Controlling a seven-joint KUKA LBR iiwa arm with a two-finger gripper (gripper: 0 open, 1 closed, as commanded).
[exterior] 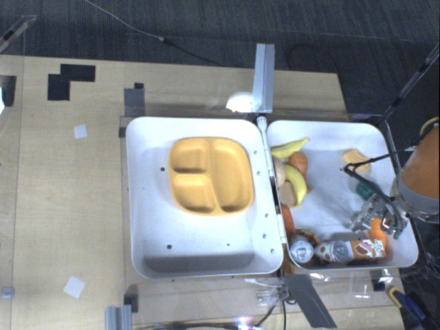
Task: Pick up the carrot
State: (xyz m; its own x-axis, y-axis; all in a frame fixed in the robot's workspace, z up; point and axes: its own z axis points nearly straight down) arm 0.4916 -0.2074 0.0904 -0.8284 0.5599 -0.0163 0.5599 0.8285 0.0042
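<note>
Two shallow white bins sit side by side on the worktop (62,205), and I list their contents as I see them from the remote station. Item one: the left bin (148,205), carrying one yellow compartment tray (210,174) with three sections, set slightly toward 12 o'clock of the bin's middle. Item two: the right bin (330,133), which is crowded. Along its 9 o'clock wall lie two bananas, the upper banana (290,148) at about 11 o'clock and the lower banana (297,182) just below it, with a round reddish-brown fruit (298,161) between them. A red piece (287,218) lies against the same wall at about 8 o'clock. Along the 6 o'clock wall I count two metal cans, the first can (301,251) at 7 o'clock and the second can (337,249) touching or just beside it, followed by a bottle with an orange label (368,249) lying on its side. A tan piece (356,158) rests at about 2 o'clock. Item three: the carrot (377,229), a small orange piece at about 4 o'clock in the right bin, just above the bottle. Item four: the hand (371,215), low over the right bin at 4 o'clock, just beside the carrot on its 11 o'clock side; I cannot tell whether the hand is apart or together, nor whether it touches the carrot. The arm (419,177) enters at 3 o'clock, orange band showing.
</note>
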